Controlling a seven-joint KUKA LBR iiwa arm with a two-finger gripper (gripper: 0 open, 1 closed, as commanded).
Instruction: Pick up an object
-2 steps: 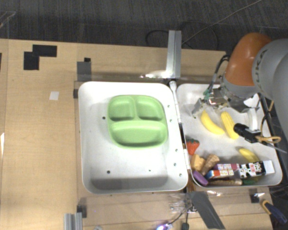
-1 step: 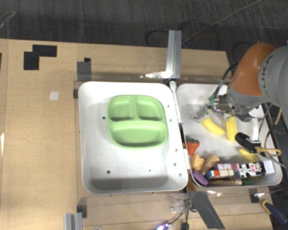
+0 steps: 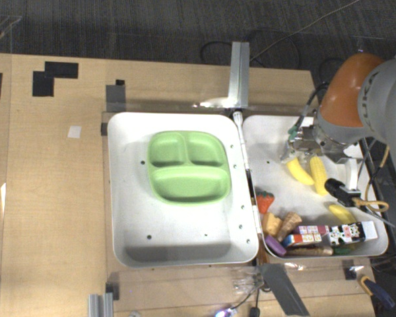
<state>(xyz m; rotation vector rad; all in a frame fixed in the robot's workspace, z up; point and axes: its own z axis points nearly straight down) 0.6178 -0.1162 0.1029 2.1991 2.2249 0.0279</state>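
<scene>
I look down on a wooden bench carrying two shallow white bins side by side. The left bin holds a green divided plate, lying flat near its middle.

The right bin holds the clutter. Two yellow bananas lie near its centre, just beside each other. Nearer me sit a small red fruit, a tan piece, a purple piece and a printed box along the near wall.

My arm, grey with an orange band, reaches in from the right. Its hand hangs over the far part of the right bin, just beyond the bananas. I cannot tell how the hand is set, and nothing shows gripped in it.

I judge this the approach step, with the bananas the likely target. The next move calls for lowering squarely over one banana without nudging its neighbour.

Open floor lies left of the bananas. The bin's right wall and loose cables crowd the right side.
</scene>
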